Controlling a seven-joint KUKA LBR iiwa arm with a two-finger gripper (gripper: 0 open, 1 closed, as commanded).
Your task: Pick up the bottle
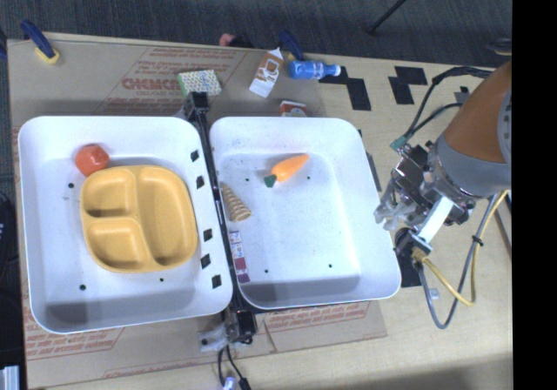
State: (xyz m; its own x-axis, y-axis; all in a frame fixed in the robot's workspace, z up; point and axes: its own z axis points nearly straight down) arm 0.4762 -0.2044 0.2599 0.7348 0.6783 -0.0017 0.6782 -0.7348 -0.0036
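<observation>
Camera view: small blue plastic bottle point(306, 70).

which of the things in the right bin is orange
The toy carrot near the back of the right bin; the other item there, a tan ridged cone by the left wall, is not orange.

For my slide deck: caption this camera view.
Arm's gripper hangs beside the right bin, far from the blue bottle lying behind both bins.
</observation>
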